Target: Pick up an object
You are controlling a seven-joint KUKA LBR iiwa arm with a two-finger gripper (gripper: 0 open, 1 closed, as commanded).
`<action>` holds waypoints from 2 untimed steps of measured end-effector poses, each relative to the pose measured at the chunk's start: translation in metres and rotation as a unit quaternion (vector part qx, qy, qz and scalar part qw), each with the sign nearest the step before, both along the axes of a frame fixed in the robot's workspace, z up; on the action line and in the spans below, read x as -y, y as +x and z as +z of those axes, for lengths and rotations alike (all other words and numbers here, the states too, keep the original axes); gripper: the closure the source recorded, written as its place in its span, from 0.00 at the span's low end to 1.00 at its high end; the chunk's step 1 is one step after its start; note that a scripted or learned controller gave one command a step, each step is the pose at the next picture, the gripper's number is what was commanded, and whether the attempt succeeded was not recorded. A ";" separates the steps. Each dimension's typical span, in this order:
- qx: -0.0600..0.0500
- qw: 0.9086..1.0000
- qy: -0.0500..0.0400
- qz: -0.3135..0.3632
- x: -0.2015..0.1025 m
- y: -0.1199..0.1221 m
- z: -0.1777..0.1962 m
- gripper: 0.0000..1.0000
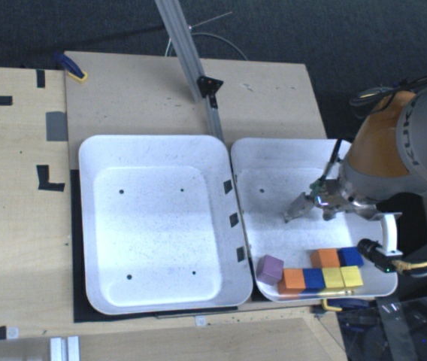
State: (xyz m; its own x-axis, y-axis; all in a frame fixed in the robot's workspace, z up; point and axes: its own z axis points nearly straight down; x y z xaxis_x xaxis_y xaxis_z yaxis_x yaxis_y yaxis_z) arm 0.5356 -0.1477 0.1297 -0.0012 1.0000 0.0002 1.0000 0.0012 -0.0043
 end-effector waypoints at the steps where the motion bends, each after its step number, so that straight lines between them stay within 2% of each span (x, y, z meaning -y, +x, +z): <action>1: -0.001 1.000 0.001 0.001 -0.023 0.006 -0.041 0.00; 2: 0.005 1.000 0.000 0.002 -0.076 0.011 0.067 0.00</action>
State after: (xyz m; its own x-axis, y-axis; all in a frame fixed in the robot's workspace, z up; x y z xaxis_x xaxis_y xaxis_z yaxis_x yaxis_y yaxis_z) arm 0.5465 -0.0720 0.1965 -0.0058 1.0000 0.0008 1.0000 0.0058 0.0066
